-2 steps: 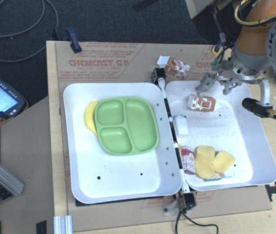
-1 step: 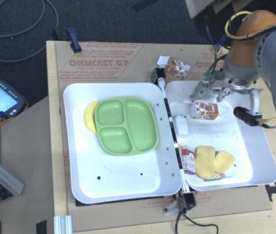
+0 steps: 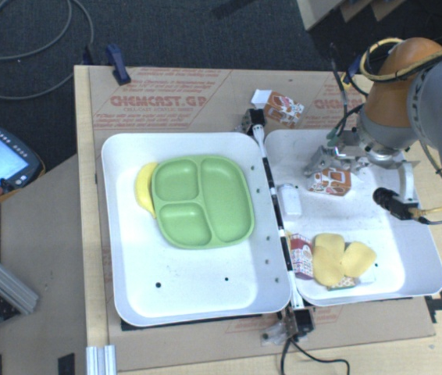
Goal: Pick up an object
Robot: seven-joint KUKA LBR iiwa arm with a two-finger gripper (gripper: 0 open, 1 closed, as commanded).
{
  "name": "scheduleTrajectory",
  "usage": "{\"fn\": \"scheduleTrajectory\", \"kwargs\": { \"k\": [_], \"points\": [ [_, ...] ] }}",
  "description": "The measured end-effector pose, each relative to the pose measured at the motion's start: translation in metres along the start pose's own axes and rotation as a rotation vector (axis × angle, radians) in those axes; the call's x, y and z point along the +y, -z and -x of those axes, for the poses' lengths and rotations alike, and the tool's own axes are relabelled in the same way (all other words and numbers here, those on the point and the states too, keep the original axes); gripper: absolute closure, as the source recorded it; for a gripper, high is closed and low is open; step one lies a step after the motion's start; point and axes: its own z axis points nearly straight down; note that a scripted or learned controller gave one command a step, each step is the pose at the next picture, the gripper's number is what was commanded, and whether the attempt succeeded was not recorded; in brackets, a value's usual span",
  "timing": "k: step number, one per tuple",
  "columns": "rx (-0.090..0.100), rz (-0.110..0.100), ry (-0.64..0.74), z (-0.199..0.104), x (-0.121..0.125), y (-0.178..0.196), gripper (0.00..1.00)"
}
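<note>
Near edge of right bin (image 3: 408, 283): two yellow sponges (image 3: 340, 259) touching, red-and-white packet (image 3: 300, 256) just left of them. Left bin (image 3: 127, 233): green divided tray (image 3: 203, 200) covering most of yellow plate (image 3: 144, 186). Mid right bin: small white block (image 3: 290, 201) by divider. Farther back, gripper (image 3: 332, 165) low over red-and-white snack bag (image 3: 330, 182), fingers spread wide, bag not gripped. Beyond bins, second snack bag (image 3: 283, 109) on cardboard (image 3: 166, 100).

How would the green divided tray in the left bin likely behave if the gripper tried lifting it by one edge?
The green tray looks like rigid moulded plastic, so probably stiff and light. Its smooth, rounded rim may slip. It lies partly over a yellow item, so it might rock.
</note>
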Motion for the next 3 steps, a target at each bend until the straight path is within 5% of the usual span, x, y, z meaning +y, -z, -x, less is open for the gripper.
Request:
{"fn": "scheduleTrajectory", "kwargs": {
  "k": [1, 2, 3],
  "points": [
    [0.0, 0.002, 0.001, -0.001, 0.001, 0.01, 1.0],
    [0.0, 0.001, 0.0, -0.001, 0.001, 0.01, 0.0],
    [0.001, -0.01, -0.001, 0.018, -0.036, -0.004, 0.0]
  ]
}}
